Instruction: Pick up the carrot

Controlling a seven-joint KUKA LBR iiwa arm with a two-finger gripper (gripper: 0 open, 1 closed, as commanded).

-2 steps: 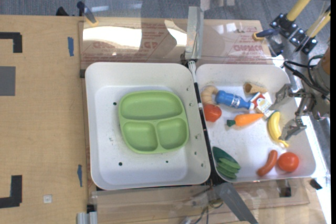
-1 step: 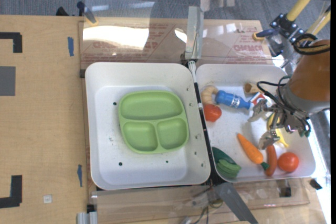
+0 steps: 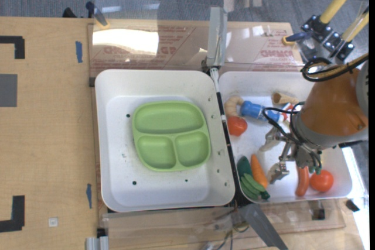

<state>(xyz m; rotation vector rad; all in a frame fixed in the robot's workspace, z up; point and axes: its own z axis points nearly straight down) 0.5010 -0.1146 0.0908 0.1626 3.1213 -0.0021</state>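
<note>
Claw [image 3: 285,156] hangs open over the right bin [image 3: 345,161], nothing between its fingers.
The carrot [image 3: 258,170] lies near the bin's front left corner, just beside a green vegetable [image 3: 250,183] and left of the claw. A tomato [image 3: 321,180] sits near the front right corner; the left bin [image 3: 111,143] carries a green divided plate [image 3: 171,135].

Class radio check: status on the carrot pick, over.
Gripper down in right bin, nothing between fingers. Carrot lying just left of it, untouched. Green vegetable against carrot.
</note>
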